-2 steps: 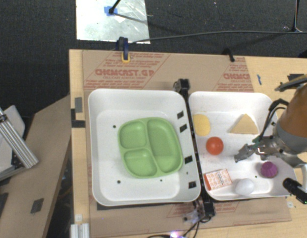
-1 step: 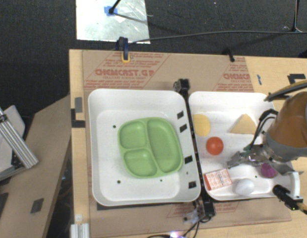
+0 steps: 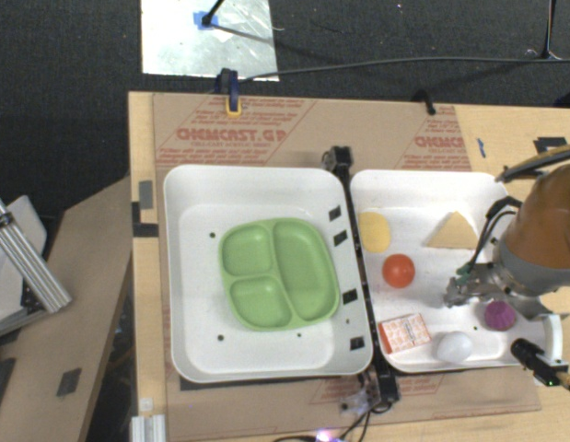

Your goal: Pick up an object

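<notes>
The right bin (image 3: 423, 187) holds several small objects. A yellow rounded piece (image 3: 375, 231) lies at its left, with an orange ball (image 3: 399, 270) just below it. A pale yellow wedge (image 3: 453, 231) sits further right. A red and white packet (image 3: 404, 332) and a white egg-shaped object (image 3: 453, 345) lie near the front wall. A purple object (image 3: 499, 315) rests at the front right. My gripper (image 3: 467, 289) hangs low over the right bin, just up and left of the purple object and to the right of the orange ball. The arm's orange band (image 3: 545, 221) covers the bin's right side.
The left bin (image 3: 197, 247) holds a green divided plate (image 3: 278, 273). Black clips (image 3: 347, 295) run along the wall between the two bins. Both bins sit on a cardboard sheet (image 3: 266, 127), and a silver sheet (image 3: 206, 26) lies behind it.
</notes>
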Tool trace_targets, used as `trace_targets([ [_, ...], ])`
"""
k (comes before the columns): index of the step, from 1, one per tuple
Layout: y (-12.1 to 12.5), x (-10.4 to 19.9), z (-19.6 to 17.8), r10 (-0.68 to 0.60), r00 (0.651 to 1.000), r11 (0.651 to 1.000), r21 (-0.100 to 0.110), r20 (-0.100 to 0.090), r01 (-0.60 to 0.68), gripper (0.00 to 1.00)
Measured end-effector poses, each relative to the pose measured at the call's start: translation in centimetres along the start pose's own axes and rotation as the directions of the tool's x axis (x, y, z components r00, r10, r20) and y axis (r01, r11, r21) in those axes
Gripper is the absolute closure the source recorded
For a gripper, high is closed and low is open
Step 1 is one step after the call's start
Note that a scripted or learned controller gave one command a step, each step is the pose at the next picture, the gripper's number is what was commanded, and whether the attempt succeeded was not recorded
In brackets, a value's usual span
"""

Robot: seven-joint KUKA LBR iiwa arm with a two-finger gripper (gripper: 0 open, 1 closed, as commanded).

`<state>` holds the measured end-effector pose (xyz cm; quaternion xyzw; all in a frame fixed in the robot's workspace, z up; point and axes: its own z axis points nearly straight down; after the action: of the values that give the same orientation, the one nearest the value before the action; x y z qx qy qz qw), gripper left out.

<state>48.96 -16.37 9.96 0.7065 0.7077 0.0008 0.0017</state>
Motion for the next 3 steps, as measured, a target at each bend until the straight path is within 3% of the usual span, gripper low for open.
trace_targets([
  [2,0.8,-0.1,-12.8,-0.003,1.0,1.0,-0.006,0.002,0.003,1.0],
  [3,0.8,-0.1,-10.9,0.0,1.0,1.0,0.003,0.0,0.0,1.0],
])
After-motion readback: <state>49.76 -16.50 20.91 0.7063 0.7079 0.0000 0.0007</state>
